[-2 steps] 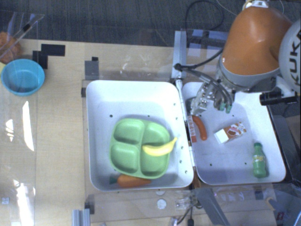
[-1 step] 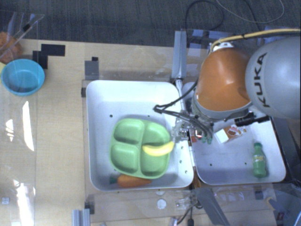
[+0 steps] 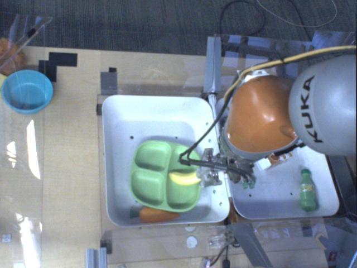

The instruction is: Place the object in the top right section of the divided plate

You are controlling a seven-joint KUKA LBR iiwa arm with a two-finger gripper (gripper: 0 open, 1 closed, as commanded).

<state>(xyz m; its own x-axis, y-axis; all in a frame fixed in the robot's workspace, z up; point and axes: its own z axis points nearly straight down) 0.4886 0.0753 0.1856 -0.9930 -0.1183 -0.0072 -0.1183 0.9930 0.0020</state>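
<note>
Banana over the green plate

The banana [image 3: 184, 178] lies lengthwise across the plate [image 3: 152, 175], its right end at the gripper [image 3: 207, 175]; whether the jaws grip it, I cannot tell.
</note>
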